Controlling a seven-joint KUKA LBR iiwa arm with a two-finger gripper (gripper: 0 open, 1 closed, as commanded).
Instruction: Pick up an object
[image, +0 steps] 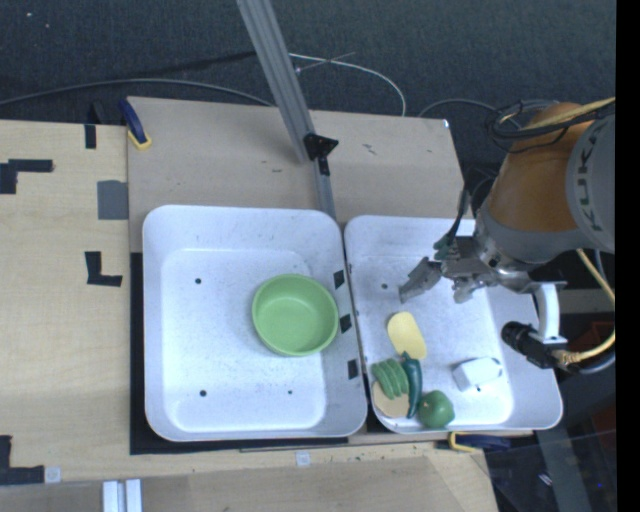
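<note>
Two white bins (165, 300) sit side by side; gripper (436, 283) spread wide, holding nothing, above yellow piece (406, 334).

On the table (230, 170), two bins sit side by side. The left bin (180, 300) holds a bowl (294, 315). The right bin (520, 400) holds several small objects (410, 375) near its front, the end effector (440, 283) above them.
</note>
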